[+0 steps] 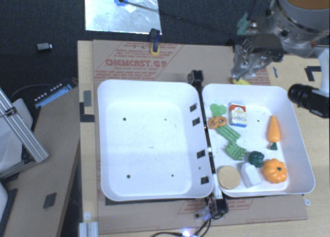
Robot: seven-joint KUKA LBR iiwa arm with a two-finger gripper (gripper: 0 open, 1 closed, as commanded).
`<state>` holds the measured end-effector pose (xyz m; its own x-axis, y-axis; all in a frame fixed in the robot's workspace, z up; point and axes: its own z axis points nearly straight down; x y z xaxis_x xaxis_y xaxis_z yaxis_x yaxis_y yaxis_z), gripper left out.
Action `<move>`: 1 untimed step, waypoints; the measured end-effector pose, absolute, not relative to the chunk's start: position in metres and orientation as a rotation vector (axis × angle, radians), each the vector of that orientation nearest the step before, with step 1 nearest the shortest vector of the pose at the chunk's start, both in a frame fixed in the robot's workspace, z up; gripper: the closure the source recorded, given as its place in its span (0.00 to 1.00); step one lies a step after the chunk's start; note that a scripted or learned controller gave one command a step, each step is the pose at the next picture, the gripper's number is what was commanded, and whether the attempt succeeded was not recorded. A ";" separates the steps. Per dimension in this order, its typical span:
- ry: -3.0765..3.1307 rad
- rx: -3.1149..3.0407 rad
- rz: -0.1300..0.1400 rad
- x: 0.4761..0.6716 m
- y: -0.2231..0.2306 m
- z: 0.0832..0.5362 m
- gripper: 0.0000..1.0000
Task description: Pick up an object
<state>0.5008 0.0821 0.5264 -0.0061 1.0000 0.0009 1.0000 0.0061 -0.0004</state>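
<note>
White bins (149,89), orange carrot (273,128) & pumpkin (275,171), green toys (228,132), red/white carton (237,115).

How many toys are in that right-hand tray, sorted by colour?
Green: 4, namely the leafy piece, two ridged pieces and a dark one.
Orange: 3, namely pretzel, carrot, pumpkin.
Tan: 1, round disc.
Red and white: 1, carton.
Grey-white: 1, block.
Total: 10.

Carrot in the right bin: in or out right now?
In. The carrot lies flat on the right bin's floor near its right wall, leaf end toward the pumpkin. The gripper hangs above the bin's far rim.
</note>
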 end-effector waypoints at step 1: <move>-2.229 -2.215 -0.005 0.486 0.106 0.536 1.00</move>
